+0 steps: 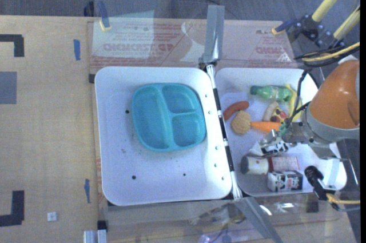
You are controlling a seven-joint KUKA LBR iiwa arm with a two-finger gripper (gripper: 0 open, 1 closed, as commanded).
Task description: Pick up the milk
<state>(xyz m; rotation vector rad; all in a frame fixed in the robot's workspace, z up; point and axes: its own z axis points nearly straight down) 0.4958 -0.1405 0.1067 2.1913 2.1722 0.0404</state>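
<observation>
White and small, the milk [284,180] lies near the front edge of the right bin [231,79], a carton with dark print on its face, just beside a bottle [269,164] that lies along its rear side. Further back sit a black-and-white toy [275,148], a carrot [263,127], a cookie [241,122], a sausage [235,108] and a green bottle [270,91]. The left bin [108,139] holds a teal tray [169,116].

To do this step well, the arm should probably come forward, toward the front of the bin, since the claw [280,136] hangs over the toy rather than over the milk, with the bottle lying between. A descent straight down onto the carton, with the grip set across its narrower side, would likely keep the bottle from being caught too. The bin's front wall is close, so there is little room on that side.

As for the claw, its tip is blurred against the toy and carrot; I cannot tell how wide it stands, nor whether it touches anything. Nothing is plainly held
</observation>
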